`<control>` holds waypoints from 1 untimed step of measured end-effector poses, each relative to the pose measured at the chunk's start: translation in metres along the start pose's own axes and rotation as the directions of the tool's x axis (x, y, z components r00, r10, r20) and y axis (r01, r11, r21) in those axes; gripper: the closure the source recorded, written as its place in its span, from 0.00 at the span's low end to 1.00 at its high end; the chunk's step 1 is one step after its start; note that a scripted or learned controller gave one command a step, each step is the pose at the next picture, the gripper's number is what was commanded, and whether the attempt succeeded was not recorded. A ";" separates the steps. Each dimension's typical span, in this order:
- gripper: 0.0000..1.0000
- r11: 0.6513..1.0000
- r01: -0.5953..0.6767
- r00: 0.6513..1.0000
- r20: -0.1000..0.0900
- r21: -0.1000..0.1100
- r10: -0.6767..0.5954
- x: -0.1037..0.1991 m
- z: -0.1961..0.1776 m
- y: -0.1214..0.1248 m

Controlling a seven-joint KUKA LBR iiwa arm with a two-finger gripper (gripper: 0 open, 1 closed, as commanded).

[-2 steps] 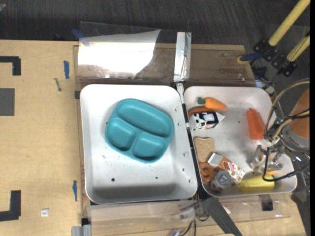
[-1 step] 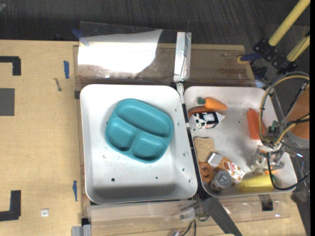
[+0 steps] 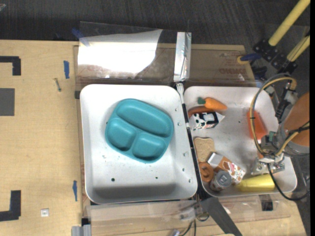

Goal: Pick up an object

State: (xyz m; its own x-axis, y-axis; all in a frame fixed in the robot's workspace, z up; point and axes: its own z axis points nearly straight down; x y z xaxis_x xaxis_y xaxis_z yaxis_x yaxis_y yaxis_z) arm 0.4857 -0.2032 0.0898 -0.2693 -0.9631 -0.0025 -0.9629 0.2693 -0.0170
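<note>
Camera view looks down on a pale wooden bench with the two white bins side by side. The left bin holds a teal divided plate, lying a little above its middle. The right bin is the busy one: an orange carrot lies near its far edge, and just below it is a small black-and-white toy. A tan bread slice lies further down along the left wall. At the near left corner sits a cluster of small things, among them a grey can-like piece and a printed packet, touching or nearly so. A yellow object lies along the near wall, just right of that cluster. A long orange piece lies towards the right side of the bin. The arm comes in from the right, trailing looped cables. Its gripper is low over the right bin's near right part, just above the yellow object and just below the long orange piece. Whether the claw is released or clenched I cannot tell from here, and I see nothing plainly caught in it.
</note>
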 end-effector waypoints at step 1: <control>0.00 1.000 0.014 1.000 0.019 0.002 -0.014 -0.014 -0.002 0.000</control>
State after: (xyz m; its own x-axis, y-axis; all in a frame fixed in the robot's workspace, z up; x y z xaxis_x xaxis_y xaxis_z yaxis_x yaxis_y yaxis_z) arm 0.4899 -0.1896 0.0918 -0.2556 -0.9666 -0.0207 -0.9665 0.2559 -0.0189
